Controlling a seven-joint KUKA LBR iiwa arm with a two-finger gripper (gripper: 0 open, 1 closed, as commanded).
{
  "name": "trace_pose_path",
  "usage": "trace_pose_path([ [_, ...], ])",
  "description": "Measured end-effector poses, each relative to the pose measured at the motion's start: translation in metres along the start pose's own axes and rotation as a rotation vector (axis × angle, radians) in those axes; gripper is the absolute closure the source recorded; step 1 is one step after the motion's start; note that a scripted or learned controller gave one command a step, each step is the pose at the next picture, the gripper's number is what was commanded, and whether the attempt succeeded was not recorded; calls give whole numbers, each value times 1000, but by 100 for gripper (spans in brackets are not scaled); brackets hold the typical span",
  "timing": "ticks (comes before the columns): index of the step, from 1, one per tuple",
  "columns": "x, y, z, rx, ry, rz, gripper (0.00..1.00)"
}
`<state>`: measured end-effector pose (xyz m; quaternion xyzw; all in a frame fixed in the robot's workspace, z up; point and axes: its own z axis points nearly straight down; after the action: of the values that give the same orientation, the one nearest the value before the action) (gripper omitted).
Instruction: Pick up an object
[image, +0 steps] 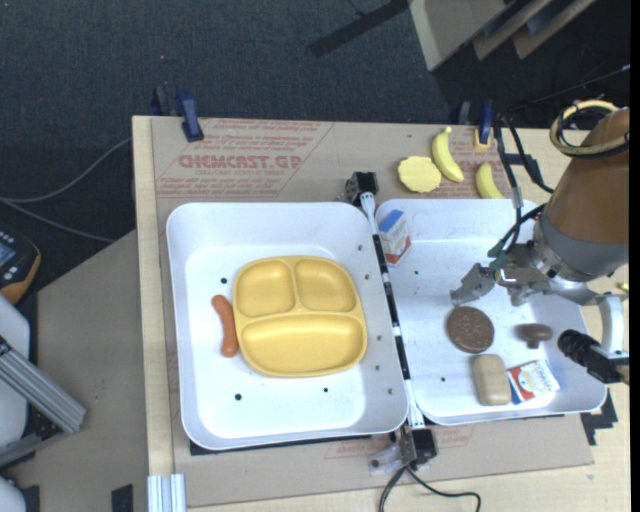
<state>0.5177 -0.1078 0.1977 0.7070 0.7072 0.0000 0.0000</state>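
My gripper (493, 289) hangs over the middle of the right bin (440, 262), fingers spread open with nothing between them. Just below it lies a brown round disc (470, 328). A small brown lump (535, 333) sits to the disc's right. Nearer the front edge rest a tan block (490, 380) and a white packet with red and blue print (532, 380). A small carton (395, 238) stands at the bin's back left corner. The left bin (200, 250) holds a yellow divided plate (298, 315) with an orange sausage (226, 325) beside it.
Two toy bananas (448, 155) (487, 180) and a yellow round piece (420, 173) lie on the bench behind the right bin. Cables (510, 160) run down to the wrist. A black part (585, 355) juts over the bin's right edge.
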Motion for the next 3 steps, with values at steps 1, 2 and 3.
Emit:
trace_pose_path([
  [1,-30,9,93,9,1,3,0],
  [2,-26,-9,115,6,2,1,0],
  [3,-26,-7,103,-2,0,2,100],
])
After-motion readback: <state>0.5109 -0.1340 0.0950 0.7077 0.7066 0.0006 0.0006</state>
